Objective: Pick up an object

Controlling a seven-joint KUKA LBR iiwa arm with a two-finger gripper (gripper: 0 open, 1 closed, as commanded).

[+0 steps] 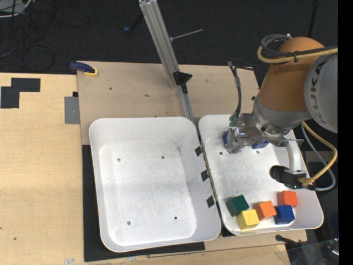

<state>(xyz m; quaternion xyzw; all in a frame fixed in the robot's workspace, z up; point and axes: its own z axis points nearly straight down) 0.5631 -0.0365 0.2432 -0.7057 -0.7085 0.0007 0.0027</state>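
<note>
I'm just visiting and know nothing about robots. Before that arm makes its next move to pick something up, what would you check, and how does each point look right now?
1. Things to pick are present: ok. A green block, yellow block, orange block, red-orange block and blue block cluster at the right bin's near edge.
2. tool is over the right bin: ok, at its far end.
3. Tool is above the cluster: not ok, it is well apart from it.
4. Something blue sits by the tool; whether it is gripped: cannot tell.
5. Blocks spaced for a clean grasp: not ok, they crowd together.
</note>
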